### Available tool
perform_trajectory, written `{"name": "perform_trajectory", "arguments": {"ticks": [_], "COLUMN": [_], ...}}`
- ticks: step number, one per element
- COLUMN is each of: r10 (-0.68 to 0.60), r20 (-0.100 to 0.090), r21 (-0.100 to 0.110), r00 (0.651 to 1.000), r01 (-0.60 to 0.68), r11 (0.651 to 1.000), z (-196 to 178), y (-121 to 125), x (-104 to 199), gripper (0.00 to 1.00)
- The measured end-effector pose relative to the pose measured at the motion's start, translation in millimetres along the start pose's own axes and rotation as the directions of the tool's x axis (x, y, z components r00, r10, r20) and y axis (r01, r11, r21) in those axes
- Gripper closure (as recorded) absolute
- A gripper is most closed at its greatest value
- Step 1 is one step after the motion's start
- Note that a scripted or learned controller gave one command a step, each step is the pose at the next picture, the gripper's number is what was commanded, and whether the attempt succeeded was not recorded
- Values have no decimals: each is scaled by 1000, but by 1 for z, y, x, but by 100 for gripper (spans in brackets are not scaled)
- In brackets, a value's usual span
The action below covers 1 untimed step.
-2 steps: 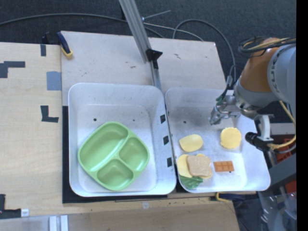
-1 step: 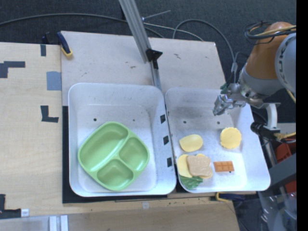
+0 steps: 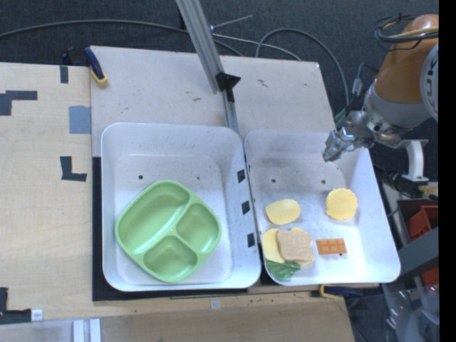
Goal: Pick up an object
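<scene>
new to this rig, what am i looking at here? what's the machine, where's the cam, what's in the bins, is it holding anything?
One fixed camera looks down at a slant on a bench with two shallow white bins. The grey robot arm with an orange band reaches in from the right; its pincer hangs over the right bin, far corner, with nothing seen between its fingers. The left bin holds a green divided plastic plate. The right bin holds toy food: a pale yellow oval, a round yellow piece, a small orange block and a tan bread slice.
</scene>
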<state>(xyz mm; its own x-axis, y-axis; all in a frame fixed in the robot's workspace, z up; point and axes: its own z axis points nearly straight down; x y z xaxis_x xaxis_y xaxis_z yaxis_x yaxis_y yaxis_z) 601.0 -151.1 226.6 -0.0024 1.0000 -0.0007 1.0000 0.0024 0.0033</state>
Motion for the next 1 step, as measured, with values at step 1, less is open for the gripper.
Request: {"name": "perform_trajectory", "arguments": {"ticks": [1], "r10": [-4], "r20": [-2], "r21": [5], "r00": [1000], "r01": [4], "r11": [1000], "z": [5], "y": [3], "x": [57], "gripper": [100]}}
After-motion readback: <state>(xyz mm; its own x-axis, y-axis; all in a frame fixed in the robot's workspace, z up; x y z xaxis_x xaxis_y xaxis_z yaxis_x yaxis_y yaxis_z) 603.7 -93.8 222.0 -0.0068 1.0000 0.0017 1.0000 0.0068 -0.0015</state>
